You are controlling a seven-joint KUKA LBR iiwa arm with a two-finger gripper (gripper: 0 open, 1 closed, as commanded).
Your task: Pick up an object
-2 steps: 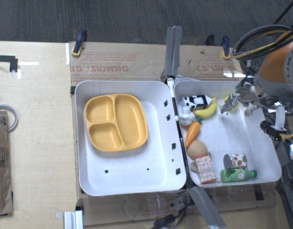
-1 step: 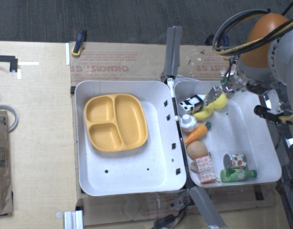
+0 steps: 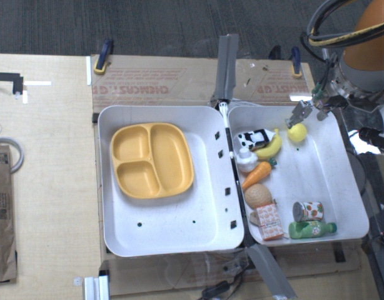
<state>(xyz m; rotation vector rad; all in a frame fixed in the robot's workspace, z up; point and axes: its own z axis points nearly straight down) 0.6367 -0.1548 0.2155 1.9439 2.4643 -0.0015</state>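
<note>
Lemon (image 3: 296, 132) just under jaws, state unclear; banana (image 3: 271, 146) beside, carrot (image 3: 256, 174) near.

My arm (image 3: 366, 36) is grey with an orange band. Both bins are white: the left bin (image 3: 117, 224) contains a yellow-orange divided plate (image 3: 152, 160). In the right bin (image 3: 323, 167) I see a yellow lemon (image 3: 296, 132), a yellow banana (image 3: 270, 146), a black-and-white patched cow (image 3: 253, 139), an orange carrot (image 3: 256, 174), a tan bread roll (image 3: 257, 195), a green bottle (image 3: 311, 229) and a red-and-white carton (image 3: 267, 222).
</note>
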